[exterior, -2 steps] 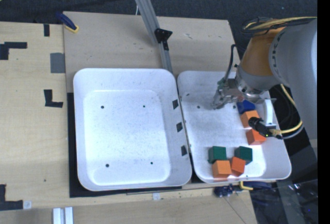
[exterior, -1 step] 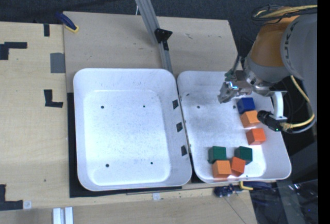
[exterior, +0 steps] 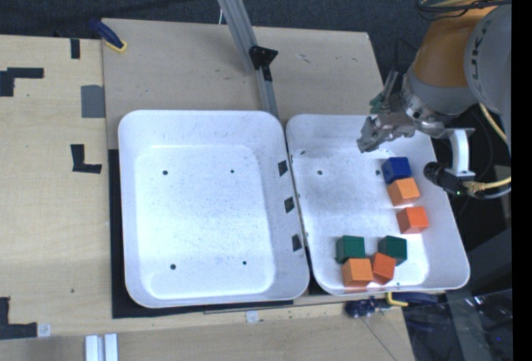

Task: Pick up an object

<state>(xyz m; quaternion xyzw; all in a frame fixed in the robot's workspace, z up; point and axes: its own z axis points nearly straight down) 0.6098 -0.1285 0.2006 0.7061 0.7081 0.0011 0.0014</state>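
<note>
small blue cube [exterior: 396,168] (orange cube [exterior: 404,190] touching).

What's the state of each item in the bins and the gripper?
gripper: above right bin, nothing visibly held
blue block: lying in right bin, touching an orange one
orange blocks: four, lying loose
green blocks: two, near front edge
left bin: sits beside the right bin

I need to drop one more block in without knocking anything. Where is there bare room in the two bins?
The left white bin has a wholly bare floor. In the right white bin, the left half is free, between the shared rim and the blue cube. It is crowded along the right wall and near corner: orange cubes, green cubes, with the gripper above.
</note>
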